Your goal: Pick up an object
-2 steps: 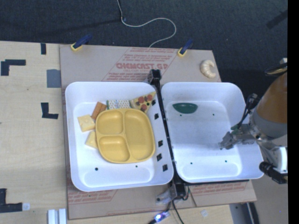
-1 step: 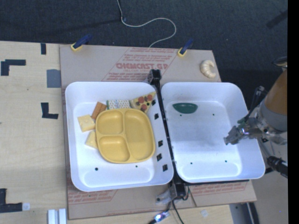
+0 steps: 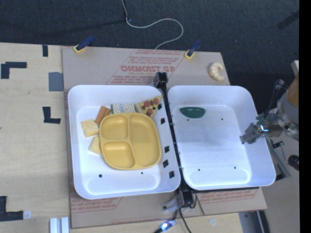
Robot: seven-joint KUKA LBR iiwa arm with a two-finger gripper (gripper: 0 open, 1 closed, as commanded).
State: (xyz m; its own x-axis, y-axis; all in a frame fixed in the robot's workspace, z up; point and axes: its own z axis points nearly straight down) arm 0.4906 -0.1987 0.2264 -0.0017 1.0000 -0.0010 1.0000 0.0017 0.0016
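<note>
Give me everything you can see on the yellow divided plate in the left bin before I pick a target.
The yellow plate is a rounded-square tray, looks like matte plastic, with three compartments: two smaller toward the far side and one wide one nearer. It lies flat and right side up in the left bin, roughly centred. It overlaps several flat food-like pieces at its left and far edges, partly covering them. Nothing shows in its compartments. The gripper is apart from it, at the right bin's right rim.

You see dark carpet floor at twelve o'clock, crossed by a white cable; the wooden tabletop spreads toward nine o'clock.
</note>
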